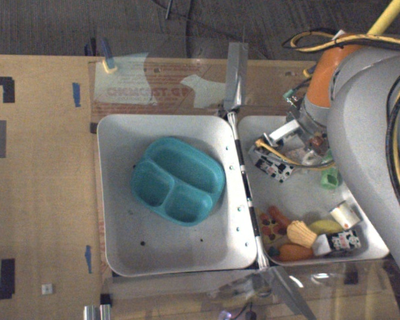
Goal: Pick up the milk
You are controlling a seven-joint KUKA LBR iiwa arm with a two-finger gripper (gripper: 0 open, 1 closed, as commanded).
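Observation:
The milk [345,241] is a small white carton with black cow spots. It lies on its side in the near right corner of the right bin [288,195], among toy foods. My gripper [311,147] hangs over the far part of that bin, below the orange wrist band, well away from the milk. Nothing is seen between its fingers.
Next to the milk are a white can [345,213], a yellow piece [325,227], a tan toy [301,233], an orange carrot-like toy [295,252] and a red toy [273,220]. A green toy [329,177] lies mid-bin. The left bin [120,245] holds a teal divided plate [179,180].

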